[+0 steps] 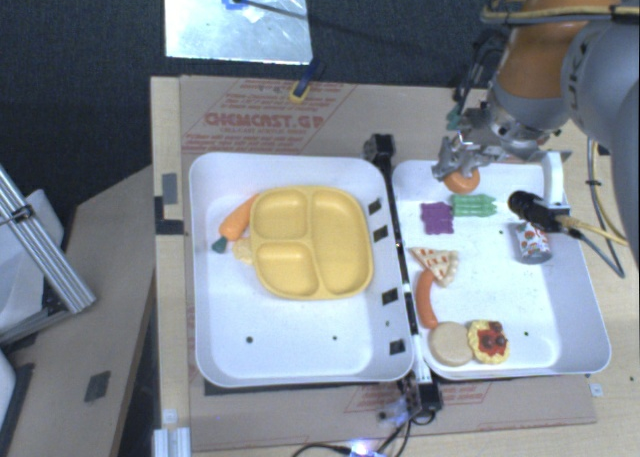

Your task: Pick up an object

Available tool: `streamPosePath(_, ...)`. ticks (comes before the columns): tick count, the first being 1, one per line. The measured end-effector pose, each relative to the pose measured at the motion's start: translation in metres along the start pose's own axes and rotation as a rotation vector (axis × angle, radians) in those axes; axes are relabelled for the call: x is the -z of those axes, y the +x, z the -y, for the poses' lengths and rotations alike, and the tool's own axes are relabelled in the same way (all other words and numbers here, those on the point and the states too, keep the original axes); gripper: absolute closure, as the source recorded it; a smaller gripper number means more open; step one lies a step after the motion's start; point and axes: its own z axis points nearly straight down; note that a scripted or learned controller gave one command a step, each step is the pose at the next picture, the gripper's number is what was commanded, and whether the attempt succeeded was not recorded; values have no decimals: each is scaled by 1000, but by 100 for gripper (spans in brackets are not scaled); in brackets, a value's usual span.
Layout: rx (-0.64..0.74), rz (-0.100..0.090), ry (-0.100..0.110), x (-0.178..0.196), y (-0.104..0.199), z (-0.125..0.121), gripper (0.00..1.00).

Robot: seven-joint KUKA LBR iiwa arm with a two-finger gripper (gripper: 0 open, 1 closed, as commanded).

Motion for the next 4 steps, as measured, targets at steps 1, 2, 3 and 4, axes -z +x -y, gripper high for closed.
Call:
streamPosePath(1, 0, 0, 0, -8, 51, 9, 100)
streamPosePath(2, 1, -1, -1, -4, 107, 8, 100)
streamPosePath(3, 1, -1, 2, -6, 157, 24, 100)
streamPosePath(4, -2, 0, 0, -2, 166, 25, 100)
